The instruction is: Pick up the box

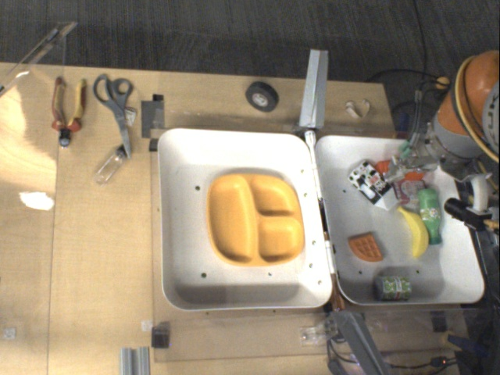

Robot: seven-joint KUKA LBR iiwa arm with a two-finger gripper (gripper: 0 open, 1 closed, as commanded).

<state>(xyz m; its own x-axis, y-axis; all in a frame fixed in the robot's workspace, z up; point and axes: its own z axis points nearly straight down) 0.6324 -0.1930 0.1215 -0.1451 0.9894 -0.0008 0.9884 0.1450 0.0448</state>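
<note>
From my remote station I see the arm (476, 100) entering at the right, its end effector (412, 156) low over the far part of the right bin (469, 291); I cannot tell from this angle what state the end effector is in. The box (368, 180), a small black-and-white carton, lies tilted in the right bin's far left area, just beside a red item (385, 168) and near the end effector, with nothing visibly gripping it. Also in that bin: a banana (416, 232) touching a green bottle (429, 215), an orange waffle-patterned piece (366, 248) and a dark can (393, 287) at the near edge. The left bin (183, 209) holds a yellow divided tray (255, 217). On the desk (78, 248) lie scissors (117, 104), pliers (66, 109) and a tape roll (262, 95).
</note>
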